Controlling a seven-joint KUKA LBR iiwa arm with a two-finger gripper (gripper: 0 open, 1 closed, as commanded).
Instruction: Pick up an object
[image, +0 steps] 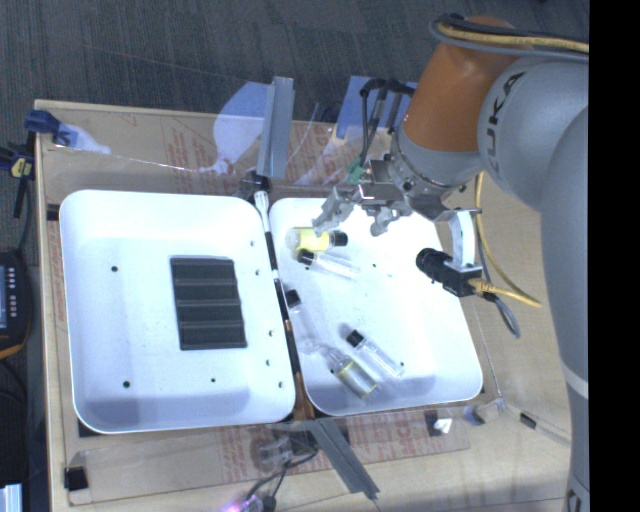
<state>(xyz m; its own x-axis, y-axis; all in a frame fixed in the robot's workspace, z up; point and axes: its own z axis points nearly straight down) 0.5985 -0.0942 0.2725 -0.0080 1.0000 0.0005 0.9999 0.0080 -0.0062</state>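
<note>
Overhead slant view of bench w/ two shallow white bins. Left bin (100, 215) carries a dark ribbed rectangular block (208, 302) lying flat near its centre, well apart from the arm. Right bin (455, 345) holds the loose items: a small yellow-and-white piece w/ dark tip (315, 240) near the far-left corner, a clear tube-like piece (335, 263) just beside it toward the viewer, a small dark bit (292, 297) close to the left wall, and, in the near part, clear bottle-like items w/ a dark cap (368, 352) and a brassy cylinder (352, 375) touching or nearly touching each other. Arm (grey, orange band) enters from right; gripper (356, 215) hangs over the far part of the right bin, fingers spread apart, w/ nothing between them; left fingertip sits just beside the yellow-and-white piece, whether touching cannot be told from this angle. A black fitting (442, 268) on the wrist side projects over the bin's right part. Step in hand (judged): approach/pre-grasp, no object picked yet, task at early stage. Likely target: yellow-and-white piece, being nearest the fingers, though not certain. Next move would call for: centring the spread fingers across the piece, lowering to the bin floor, closing, then lifting straight up. Risks (judged): piece lies close to the bin's far wall and to the clear tube, so a finger may strike the wall or nudge the neighbour; a small rounded item may roll or slip out on closing.
</note>
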